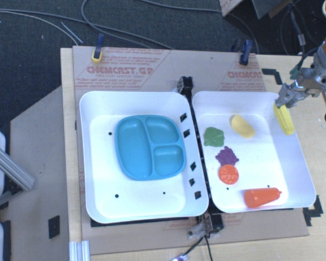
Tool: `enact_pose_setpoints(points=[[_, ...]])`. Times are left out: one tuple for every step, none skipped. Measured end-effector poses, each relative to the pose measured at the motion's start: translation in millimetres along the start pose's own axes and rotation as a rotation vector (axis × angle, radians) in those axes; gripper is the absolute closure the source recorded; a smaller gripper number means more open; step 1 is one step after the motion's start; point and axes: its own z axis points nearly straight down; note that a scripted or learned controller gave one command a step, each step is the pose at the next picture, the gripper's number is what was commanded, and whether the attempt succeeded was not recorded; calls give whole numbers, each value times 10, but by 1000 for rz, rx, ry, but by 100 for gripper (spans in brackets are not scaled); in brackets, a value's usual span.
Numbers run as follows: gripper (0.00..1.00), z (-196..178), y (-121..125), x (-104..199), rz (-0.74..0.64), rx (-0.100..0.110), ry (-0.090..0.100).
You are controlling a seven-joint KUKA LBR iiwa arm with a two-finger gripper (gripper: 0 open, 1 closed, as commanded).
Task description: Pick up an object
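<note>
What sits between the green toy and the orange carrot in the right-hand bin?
In the camera view, a purple grape-bunch toy and a round orange-red toy lie between the green leafy toy and the orange carrot toy.

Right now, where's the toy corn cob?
The corn cob lies on the right bin's upper right rim, just below the gripper, right of the yellow lemon-like piece.

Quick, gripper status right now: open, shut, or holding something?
Gripper: at the right bin's far right rim, just above the yellow corn cob; whether it is open, shut or gripping the cob cannot be told.
</note>
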Motion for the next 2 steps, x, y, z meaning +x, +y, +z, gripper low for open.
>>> enact_pose_setpoints(points=[[100,-552,16,-6,0,-2,-1],[100,-584,-205,469,-2,8,4]])
